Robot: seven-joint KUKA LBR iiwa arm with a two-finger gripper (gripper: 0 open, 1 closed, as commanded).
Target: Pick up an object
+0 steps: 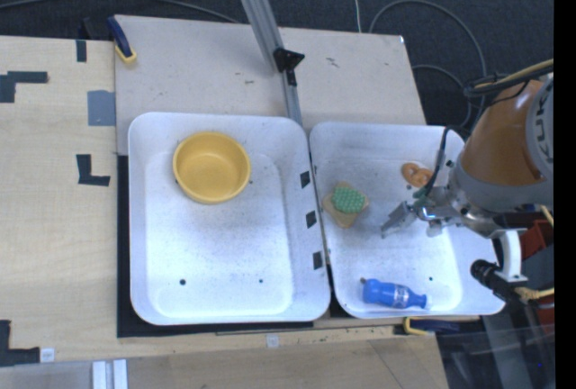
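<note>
KUKA arm (pixel 508 153) reaches in from the right over the right bin (pixel 360 140), wrist tilted down toward the bin floor, apparently lining up a grab. Left bin (pixel 148 198) sits alongside, touching at the shared rim, w/ a yellow bowl (pixel 211 166) upright in its far-left part, well apart from the arm. In the right bin, three candidates lie loose: a blue bottle (pixel 392 294) on its side near the front wall; a green-topped sponge or scrub pad (pixel 346 203) (blurry, approx. ID) near the divider; a small orange object (pixel 414 172) near the far side, just beside the wrist. Gripper (pixel 399 221) hangs low between pad and bottle, fingers spread, nothing between them; its tip points toward the pad, which looks the likeliest target. Objects lie scattered and apart, giving the fingers room around each. Nothing is lifted yet.
</note>
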